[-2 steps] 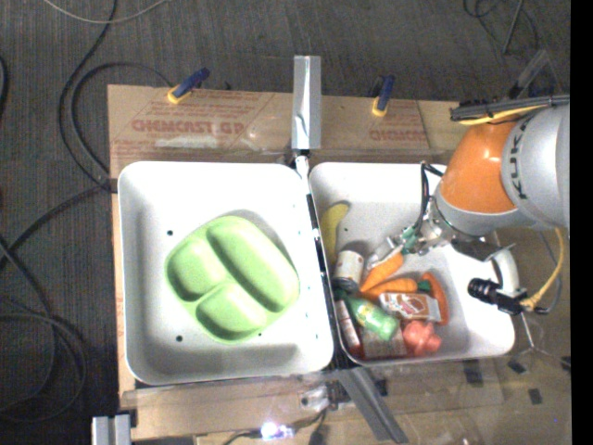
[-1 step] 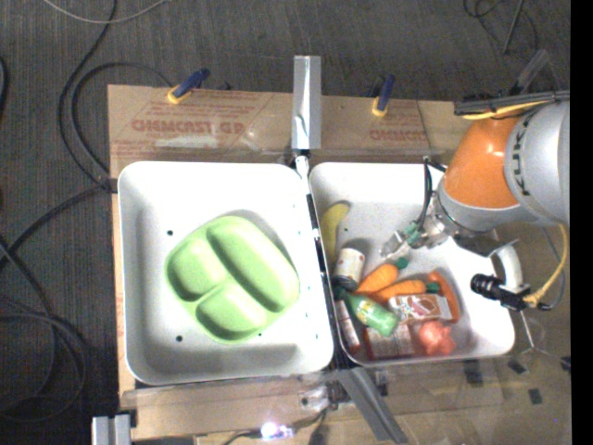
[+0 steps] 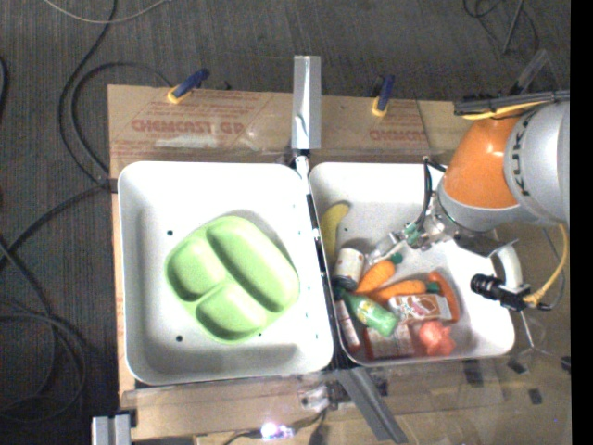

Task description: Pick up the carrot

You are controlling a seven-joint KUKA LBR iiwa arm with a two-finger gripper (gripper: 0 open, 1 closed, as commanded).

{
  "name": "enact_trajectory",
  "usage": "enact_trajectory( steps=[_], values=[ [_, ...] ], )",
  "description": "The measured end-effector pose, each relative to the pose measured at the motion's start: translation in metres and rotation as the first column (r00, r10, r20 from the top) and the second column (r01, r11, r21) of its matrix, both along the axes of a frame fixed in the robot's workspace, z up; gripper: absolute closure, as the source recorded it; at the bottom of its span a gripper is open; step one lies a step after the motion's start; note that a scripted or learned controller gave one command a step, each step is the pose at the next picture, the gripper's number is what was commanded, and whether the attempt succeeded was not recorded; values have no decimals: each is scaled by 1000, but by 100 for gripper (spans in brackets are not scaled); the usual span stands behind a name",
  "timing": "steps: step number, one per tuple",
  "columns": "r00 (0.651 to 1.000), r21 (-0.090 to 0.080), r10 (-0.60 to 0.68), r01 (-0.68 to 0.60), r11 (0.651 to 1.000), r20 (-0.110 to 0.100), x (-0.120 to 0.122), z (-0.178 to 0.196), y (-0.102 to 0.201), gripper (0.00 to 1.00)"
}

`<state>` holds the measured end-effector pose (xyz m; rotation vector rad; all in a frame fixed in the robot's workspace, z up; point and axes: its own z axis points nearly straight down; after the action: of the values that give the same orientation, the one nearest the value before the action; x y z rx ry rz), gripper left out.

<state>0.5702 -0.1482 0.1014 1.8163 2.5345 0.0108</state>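
— Where does the arm [image 3: 537,165] sit?

— It comes in from the right side of the view, its grey body bulky near the edge, and the orange band [image 3: 482,170] above the wrist faces the camera.

— And the hand [image 3: 414,235]?

— It hangs below the band, pointing down and leftward. It's small and partly tucked under the wrist, so I can't make out how it is set.

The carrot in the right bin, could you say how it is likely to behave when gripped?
The carrot looks like smooth moulded plastic, so probably stiff, light and rather slippery. Its tapered round shape may let it roll or squirt out. The bottle and can crowd it.
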Motion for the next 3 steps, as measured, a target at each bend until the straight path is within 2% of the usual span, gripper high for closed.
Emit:
enact_trajectory(
  steps=[1, 2, 3],
  values=[
    [987, -3, 160, -160, 987, 5, -46, -9, 10, 0],
    [965, 5, 261, -260, 965, -18, -27, -7, 29, 0],
    [997, 8, -73, 73, 997, -24, -27, 82, 87, 0]
  ],
)
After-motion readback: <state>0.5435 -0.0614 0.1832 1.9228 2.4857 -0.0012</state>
